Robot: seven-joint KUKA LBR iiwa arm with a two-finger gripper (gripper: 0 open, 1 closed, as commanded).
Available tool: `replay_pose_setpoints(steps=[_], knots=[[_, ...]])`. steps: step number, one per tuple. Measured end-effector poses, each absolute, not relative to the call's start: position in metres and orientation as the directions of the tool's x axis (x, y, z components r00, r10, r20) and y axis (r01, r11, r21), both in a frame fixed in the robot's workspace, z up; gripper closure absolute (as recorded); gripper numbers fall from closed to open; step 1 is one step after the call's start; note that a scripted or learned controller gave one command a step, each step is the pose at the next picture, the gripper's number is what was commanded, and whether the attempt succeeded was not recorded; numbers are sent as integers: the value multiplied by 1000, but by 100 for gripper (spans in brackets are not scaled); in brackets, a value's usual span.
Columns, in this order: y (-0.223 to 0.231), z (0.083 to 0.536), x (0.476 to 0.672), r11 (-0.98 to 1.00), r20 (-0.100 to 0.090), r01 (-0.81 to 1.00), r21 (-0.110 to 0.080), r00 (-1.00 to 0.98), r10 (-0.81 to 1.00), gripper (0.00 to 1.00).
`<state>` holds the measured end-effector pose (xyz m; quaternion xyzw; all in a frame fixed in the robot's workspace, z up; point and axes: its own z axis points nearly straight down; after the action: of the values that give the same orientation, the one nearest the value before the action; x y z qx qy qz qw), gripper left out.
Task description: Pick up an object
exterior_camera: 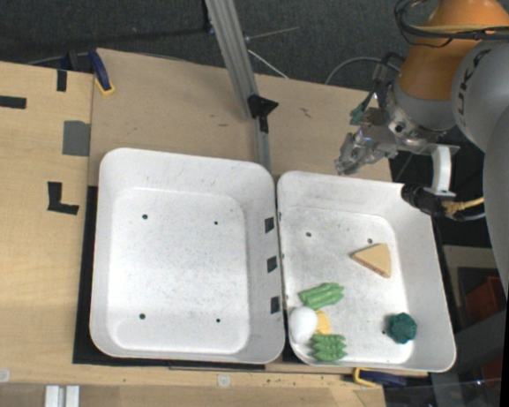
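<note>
The right bin [428, 249] holds a tan wedge [374, 258] near its middle right and a dark green round piece [400, 326] at the front right. A green ridged piece [321, 294], a white egg-like ball [302, 322], a small yellow piece [323, 321] and another green ridged piece [329, 346] lie along its front left. My gripper [354, 156] hangs above the bin's back rim, well clear of all the objects, with nothing visible in it.
The left bin [110, 230] lies beside the right one. A slanted metal post [236, 59] stands behind the bins. Black tape marks [58, 197] and a grey patch [76, 137] dot the bench at left.
</note>
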<state>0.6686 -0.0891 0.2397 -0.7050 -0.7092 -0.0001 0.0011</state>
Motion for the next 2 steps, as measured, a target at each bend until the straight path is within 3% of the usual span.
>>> replay_pose_setpoints(steps=[2], knots=[[13,247,647,6,2,1000,-2,-6,1000,100]])
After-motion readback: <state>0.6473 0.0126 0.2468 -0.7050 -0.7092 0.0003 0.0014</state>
